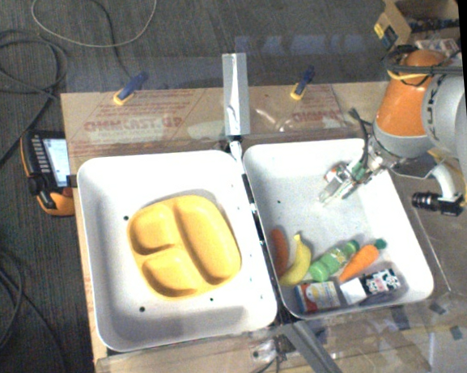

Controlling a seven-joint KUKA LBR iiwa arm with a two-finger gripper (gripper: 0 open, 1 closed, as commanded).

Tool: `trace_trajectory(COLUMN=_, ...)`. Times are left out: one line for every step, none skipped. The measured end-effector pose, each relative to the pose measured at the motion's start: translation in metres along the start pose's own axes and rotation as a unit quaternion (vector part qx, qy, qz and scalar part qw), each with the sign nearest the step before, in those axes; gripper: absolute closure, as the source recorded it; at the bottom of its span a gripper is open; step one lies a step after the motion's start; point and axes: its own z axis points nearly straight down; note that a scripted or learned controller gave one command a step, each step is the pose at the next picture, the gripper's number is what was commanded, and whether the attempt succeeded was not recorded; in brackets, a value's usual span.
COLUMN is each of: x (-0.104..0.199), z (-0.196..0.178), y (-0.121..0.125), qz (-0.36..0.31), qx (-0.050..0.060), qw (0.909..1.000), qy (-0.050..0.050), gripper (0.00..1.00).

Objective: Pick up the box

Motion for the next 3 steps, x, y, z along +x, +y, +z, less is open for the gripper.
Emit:
trace_trajectory(x=0.000, z=0.000, y=0.000, qz=0.000, qx=0.000, qw=1.0000, qy=0.000, gripper=0.00)
trace_trajectory(x=-0.001, z=-0.012, y=0.002, qz=0.001, qx=-0.003, qw=1.0000, qy=-0.001, gripper=1.00)
trace_trajectory(x=0.047, z=-0.004, y=0.038, qz=0.136, qx=0.003, qw=0.9908, qy=0.000, gripper=1.00)
